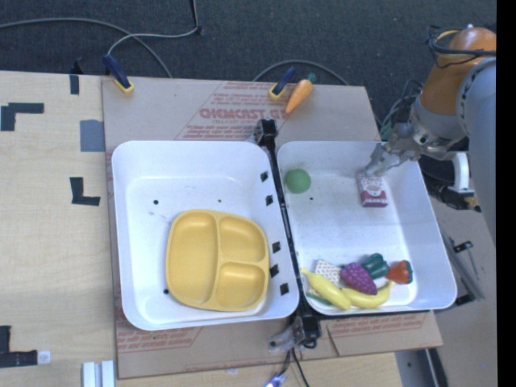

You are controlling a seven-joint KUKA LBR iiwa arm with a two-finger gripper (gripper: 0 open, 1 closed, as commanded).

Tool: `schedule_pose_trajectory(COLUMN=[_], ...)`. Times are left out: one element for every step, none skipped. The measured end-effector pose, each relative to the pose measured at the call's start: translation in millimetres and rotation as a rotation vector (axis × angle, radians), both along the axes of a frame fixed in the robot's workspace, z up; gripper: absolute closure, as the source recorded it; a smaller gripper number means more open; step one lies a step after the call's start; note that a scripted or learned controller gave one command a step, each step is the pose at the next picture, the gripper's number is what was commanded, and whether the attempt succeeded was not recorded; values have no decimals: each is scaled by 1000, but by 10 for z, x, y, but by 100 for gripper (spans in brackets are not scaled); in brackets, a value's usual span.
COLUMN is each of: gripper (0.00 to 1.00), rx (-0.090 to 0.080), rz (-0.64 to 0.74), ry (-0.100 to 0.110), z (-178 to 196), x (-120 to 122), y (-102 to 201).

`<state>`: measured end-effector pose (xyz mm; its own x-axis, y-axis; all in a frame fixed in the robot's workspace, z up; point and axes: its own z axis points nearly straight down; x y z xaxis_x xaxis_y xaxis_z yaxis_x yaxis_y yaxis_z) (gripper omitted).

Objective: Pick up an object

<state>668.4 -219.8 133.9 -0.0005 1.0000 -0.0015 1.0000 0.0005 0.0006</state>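
Table with two white bins: end effector [379, 166] hangs in the right bin [419, 240], small red-white packet [372, 193] directly beneath it, finger state indiscernible.

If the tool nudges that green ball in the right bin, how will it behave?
The green ball looks round and smooth, so it would probably roll. It sits near the right bin's left wall with bare floor around it, so it may travel before stopping.
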Motion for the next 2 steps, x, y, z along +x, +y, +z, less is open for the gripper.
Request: schedule_pose_trajectory(gripper=[100, 0], rx=[-2, 0], rz=[3, 2], ry=[-7, 0], z=[-365, -445], x=[38, 3], y=[-40, -32])
